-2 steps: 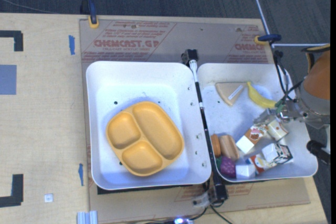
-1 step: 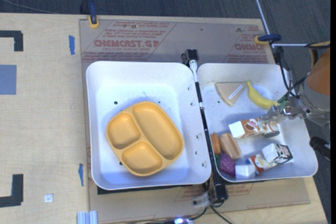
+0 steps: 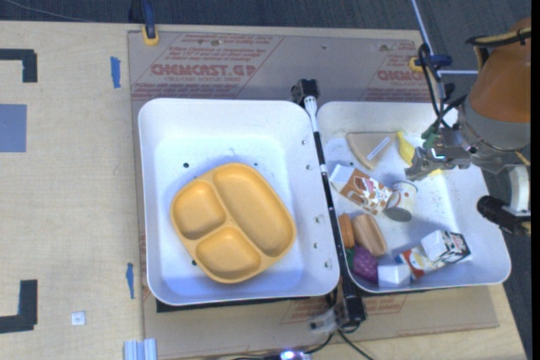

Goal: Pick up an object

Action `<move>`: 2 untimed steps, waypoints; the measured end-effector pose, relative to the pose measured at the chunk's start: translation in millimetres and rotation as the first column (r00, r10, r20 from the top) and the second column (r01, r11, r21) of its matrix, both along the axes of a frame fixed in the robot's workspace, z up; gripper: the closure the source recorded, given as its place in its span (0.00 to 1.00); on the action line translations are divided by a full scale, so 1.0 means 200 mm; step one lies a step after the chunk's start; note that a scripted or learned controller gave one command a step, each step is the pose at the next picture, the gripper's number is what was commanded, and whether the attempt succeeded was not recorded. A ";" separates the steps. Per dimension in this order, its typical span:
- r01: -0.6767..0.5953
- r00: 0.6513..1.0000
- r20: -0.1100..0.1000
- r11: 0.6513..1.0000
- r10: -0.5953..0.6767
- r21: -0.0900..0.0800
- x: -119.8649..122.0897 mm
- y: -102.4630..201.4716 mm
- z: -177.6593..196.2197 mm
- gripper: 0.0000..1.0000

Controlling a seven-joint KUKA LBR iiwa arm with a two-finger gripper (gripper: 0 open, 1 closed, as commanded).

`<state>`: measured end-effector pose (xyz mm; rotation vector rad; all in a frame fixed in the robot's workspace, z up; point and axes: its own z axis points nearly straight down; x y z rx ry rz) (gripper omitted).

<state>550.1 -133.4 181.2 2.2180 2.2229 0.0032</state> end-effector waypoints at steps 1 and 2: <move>0.001 1.000 0.000 1.000 -0.001 -0.002 0.14 -0.09 0.01 1.00; 0.002 1.000 -0.004 1.000 -0.002 0.000 -0.27 0.07 -0.14 1.00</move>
